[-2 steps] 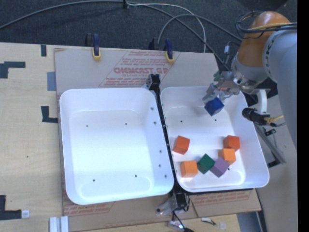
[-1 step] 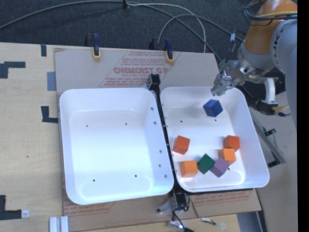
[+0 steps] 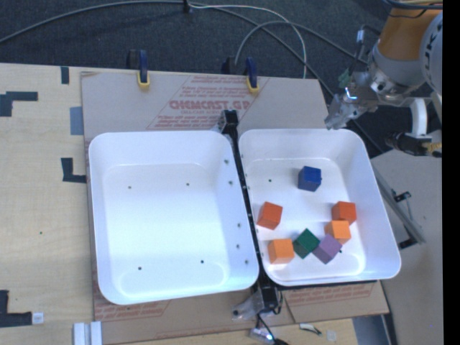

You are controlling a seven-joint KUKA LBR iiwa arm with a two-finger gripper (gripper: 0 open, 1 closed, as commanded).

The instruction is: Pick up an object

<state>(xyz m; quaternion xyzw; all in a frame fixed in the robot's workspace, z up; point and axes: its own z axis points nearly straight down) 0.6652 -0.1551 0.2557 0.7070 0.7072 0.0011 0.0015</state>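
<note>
**Pick-up task at its outset: arm above the far-right corner of the right bin, all blocks lying loose**

The gripper hangs just over the far rim of the right bin, near that bin's far-right corner, carried by the grey arm with its orange band. Nothing is visible between its tips; how far it is parted cannot be told at this angle. Seven small blocks rest on the bin floor. A blue cube lies nearest the gripper, apart from the rest, toward the far half. An orange cube sits near the divider between the bins. Along the near edge stand an orange block, a green cube touching or just beside it, and a purple cube against the green one. Two further orange blocks sit close together near the right wall. The left bin carries no blocks.

Judged from this layout, no part of the task is done: no block is lifted or gripped. Left to do are the choice of a block, the descent, the closing and the lift; the isolated blue cube looks the least obstructed candidate
</note>
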